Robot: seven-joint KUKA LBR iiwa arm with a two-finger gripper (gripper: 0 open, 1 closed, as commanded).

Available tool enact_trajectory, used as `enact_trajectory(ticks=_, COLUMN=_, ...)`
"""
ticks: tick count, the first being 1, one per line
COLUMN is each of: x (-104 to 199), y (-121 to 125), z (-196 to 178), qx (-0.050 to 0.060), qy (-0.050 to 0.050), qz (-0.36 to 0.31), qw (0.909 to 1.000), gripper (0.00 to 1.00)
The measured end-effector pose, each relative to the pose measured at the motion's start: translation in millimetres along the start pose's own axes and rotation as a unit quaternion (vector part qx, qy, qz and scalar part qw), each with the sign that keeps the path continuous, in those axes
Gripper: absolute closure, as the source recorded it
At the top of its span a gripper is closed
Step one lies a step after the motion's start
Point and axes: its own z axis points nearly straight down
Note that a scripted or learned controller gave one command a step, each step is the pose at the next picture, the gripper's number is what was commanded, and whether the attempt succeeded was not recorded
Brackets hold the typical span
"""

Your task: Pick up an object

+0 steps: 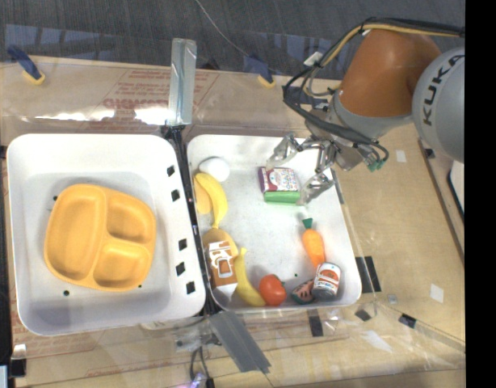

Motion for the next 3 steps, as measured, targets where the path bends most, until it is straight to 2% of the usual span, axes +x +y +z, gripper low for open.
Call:
enact_trajectory(ticks=1, x=-6.4, y=-7.8, z=102.2, qx=0.000, qy=0.000, qz=0.017, qw=0.9999, gripper=0.00)
enact_trajectory(ticks=2, x=14.8, y=-9.1, z=99.9, qx=0.001, qy=0.000, qz=-0.082, qw=0.9966, gripper=0.00)
enact_trajectory(ticks=3, x=17.3, y=-0.8, z=101.8, qx=-0.001, qy=0.001, qz=-0.006, qw=1.0000, gripper=0.00)
